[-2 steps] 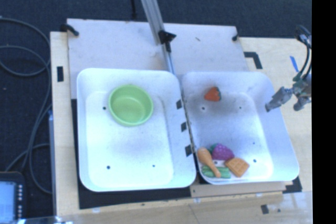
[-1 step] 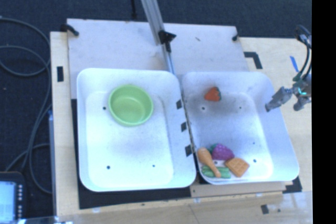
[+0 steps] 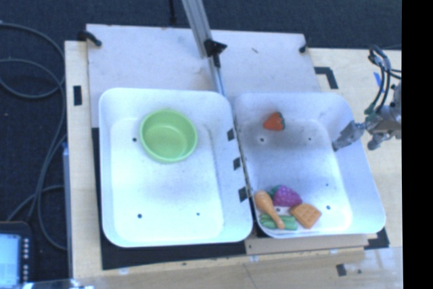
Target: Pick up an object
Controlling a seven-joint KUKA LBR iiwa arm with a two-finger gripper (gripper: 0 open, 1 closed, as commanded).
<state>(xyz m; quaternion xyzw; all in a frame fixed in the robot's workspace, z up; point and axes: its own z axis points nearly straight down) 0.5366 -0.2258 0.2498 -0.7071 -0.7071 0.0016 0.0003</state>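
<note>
Now, toys to choose from in the right bin (image 3: 358, 179), gripper (image 3: 352, 134) poised at its right rim.

Nearest, in the bin's front corner, huddle a carrot (image 3: 268, 208), a purple piece (image 3: 287, 196) and a waffle-like orange piece (image 3: 306, 215) — touching, awkward to separate. Farther back, a red strawberry (image 3: 274, 121) lies alone — probably light, stiff plastic, somewhat slippery; pinch it across its widest middle. Whether the gripper is parted or closed, I cannot tell. Beyond, left of that bin, sits a green bowl (image 3: 168, 136).
</note>
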